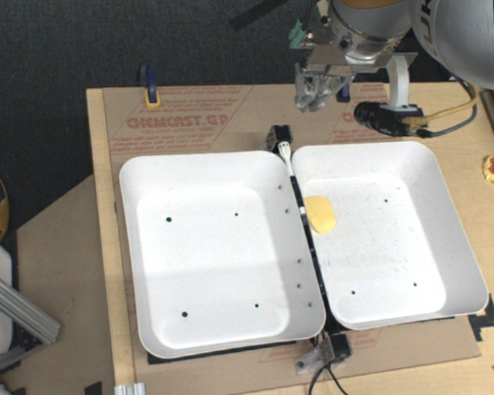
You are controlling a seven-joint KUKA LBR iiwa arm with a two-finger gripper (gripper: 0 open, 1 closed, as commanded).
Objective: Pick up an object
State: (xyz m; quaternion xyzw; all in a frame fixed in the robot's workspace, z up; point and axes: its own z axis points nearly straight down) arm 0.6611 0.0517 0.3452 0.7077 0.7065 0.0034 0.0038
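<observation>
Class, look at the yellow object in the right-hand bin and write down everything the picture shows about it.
The yellow object is a small, rounded, pale yellow lump, slightly longer than wide, with a smooth, matte look; its material cannot be told. It lies flat on the floor of the right bin, close to that bin's left wall, near the divider between the two bins. Only the bin floor touches it. The gripper hangs apart from it, beyond the bins' far edge.
</observation>
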